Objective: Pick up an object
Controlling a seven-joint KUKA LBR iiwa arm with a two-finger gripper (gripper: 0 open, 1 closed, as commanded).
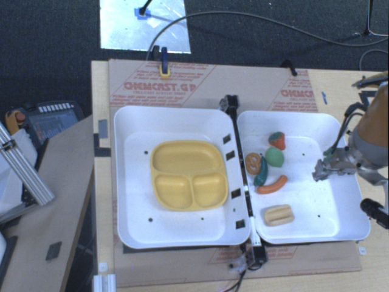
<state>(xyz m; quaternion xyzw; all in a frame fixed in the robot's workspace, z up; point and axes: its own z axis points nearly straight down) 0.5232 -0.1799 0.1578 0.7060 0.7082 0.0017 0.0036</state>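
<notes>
The bench (103,90) carries 2 white bins side by side. The left bin (130,163) holds 1 yellow tray (185,175) with 3 compartments, none of them seen to contain anything. The right bin (316,218) holds every candidate for the pick, grouped toward its left half. The arm (374,135) enters from the right and ends over the right side of that bin, with the gripper (320,171) well apart from the items and nothing seen between its tips; whether it stands apart or together cannot be told at this size. Items, in descending size: a tan bread piece (278,215) lying alone near the front of the bin; an orange carrot (272,185) lying at a slant; a green ball (275,157); a dark green pod (261,174) touching or just beside the ball and carrot; a strawberry (277,140) just behind the ball; a pretzel (253,162) near the bin's left wall. Judgement: the task is at the approach stage, no grasp yet made. The bread is the soundest target, since it stands clear of its neighbours and offers flat sides. The gripper should travel left and forward, align across the bread's short width, and descend centred. The cluster of 5 invites a nudge or a double catch and is best avoided.
</notes>
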